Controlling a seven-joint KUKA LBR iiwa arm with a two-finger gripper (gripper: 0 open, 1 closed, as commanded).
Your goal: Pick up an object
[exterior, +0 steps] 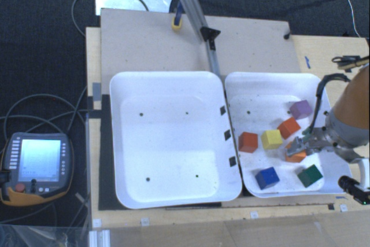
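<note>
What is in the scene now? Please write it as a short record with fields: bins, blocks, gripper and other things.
left bin: white, no blocks in it
right bin: white, holds all the blocks
blocks: purple, orange-red, yellow, red, blue, green, orange
gripper: low in the right bin, at the orange block; grasp cannot be confirmed
other: teach pendant left of the bench
</note>
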